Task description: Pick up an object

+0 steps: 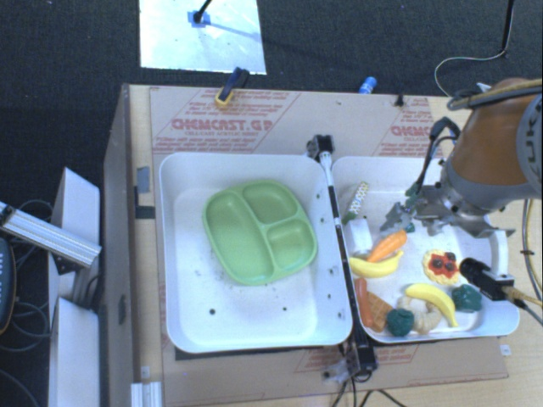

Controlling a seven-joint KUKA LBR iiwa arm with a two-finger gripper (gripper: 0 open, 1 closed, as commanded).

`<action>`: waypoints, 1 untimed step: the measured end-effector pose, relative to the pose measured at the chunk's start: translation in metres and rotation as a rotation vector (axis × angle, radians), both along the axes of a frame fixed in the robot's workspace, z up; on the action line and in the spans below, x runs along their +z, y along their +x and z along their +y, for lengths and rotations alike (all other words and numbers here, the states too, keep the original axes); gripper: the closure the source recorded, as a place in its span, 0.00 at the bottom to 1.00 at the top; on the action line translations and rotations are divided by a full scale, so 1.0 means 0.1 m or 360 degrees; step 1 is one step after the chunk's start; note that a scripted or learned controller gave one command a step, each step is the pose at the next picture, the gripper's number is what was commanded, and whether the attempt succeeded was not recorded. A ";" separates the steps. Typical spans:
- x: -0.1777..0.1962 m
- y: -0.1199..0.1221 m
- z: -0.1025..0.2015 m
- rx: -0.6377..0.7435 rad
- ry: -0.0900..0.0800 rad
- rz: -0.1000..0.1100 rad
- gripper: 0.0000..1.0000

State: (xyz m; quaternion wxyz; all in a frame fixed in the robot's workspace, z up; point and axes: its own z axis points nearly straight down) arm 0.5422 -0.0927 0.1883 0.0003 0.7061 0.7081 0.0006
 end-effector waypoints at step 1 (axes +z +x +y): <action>-1.04 0.45 -0.69 -0.0004 -0.0003 -0.0001 0.00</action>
